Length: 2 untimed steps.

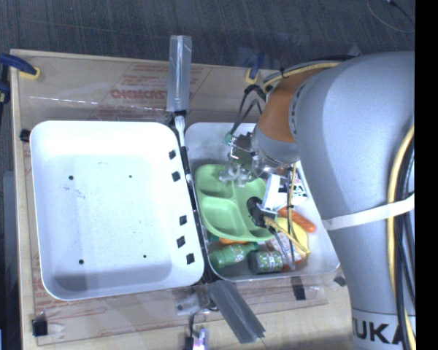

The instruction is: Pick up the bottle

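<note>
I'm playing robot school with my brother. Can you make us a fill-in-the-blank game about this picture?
1. The green divided tray lies in the ____ bin.
2. The band above the arm's wrist is ____.
3. The green bottle lies along the bin's ____ edge, below the tray.
4. The bench holds ____ white bins.

Missing words: right; orange; near; two

Two bins sat side by side on the bench (95, 79), the left bin (102, 203) beside the right bin (204, 141). In the right bin, a divided tray (230, 206) lay toward its left side, with the gripper (241, 168) over the tray's far end. The bottle (230, 254) lay at the near edge beside a can (269, 261), just right of it.
</note>
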Available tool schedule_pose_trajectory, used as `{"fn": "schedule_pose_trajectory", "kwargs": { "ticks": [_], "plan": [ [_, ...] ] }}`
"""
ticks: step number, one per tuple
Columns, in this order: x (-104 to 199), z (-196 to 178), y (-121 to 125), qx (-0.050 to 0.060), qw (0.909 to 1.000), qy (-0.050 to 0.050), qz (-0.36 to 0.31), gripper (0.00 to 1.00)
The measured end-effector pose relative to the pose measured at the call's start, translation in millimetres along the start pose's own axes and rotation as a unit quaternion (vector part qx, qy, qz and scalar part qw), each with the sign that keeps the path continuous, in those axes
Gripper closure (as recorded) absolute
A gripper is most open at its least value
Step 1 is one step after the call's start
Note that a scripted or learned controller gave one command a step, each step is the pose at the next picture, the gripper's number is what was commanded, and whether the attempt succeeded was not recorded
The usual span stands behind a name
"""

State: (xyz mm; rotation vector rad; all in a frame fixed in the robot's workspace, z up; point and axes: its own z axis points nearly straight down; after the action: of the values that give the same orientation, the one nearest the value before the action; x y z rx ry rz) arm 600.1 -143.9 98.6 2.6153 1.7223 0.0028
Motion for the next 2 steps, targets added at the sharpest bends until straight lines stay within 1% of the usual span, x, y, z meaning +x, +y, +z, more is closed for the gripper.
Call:
{"fn": "schedule_pose_trajectory", "kwargs": {
  "ticks": [1, 2],
  "plan": [
    [110.7, -91.1, 13.8, 0.008, 0.9746, 0.002, -0.224, 1.0],
    [111.6, -90.8, 13.3, 0.008, 0.9745, 0.003, -0.224, 0.0]
  ]
}}
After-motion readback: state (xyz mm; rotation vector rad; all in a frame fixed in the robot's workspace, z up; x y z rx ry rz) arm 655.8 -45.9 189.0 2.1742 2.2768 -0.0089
